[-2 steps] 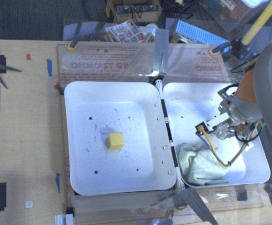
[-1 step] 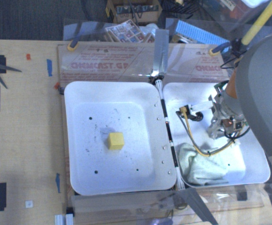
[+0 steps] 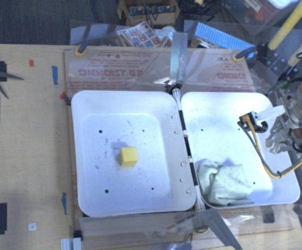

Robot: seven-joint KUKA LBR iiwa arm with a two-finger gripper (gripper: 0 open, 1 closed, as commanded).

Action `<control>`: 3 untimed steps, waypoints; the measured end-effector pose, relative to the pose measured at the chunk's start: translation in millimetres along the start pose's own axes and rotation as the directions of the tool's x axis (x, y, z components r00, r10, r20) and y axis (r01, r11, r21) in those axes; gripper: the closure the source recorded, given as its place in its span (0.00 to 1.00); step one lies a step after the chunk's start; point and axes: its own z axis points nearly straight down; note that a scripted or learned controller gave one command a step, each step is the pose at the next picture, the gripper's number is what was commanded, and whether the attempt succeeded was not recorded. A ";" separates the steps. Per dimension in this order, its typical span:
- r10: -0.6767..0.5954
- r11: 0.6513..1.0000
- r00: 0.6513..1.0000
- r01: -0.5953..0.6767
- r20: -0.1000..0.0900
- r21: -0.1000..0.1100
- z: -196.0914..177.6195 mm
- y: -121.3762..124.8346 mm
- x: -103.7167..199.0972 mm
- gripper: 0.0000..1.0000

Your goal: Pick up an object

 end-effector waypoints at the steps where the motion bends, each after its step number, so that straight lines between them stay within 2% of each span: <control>1: 0.035 0.999 0.999 -0.035 -0.006 0.001 155.0 12.8 -21.6 1.00; 2: -0.264 0.965 0.964 0.264 -0.011 -0.003 154.5 18.7 -34.0 1.00; 3: 0.003 1.000 1.000 -0.003 -0.001 -0.001 150.0 -54.3 -13.0 1.00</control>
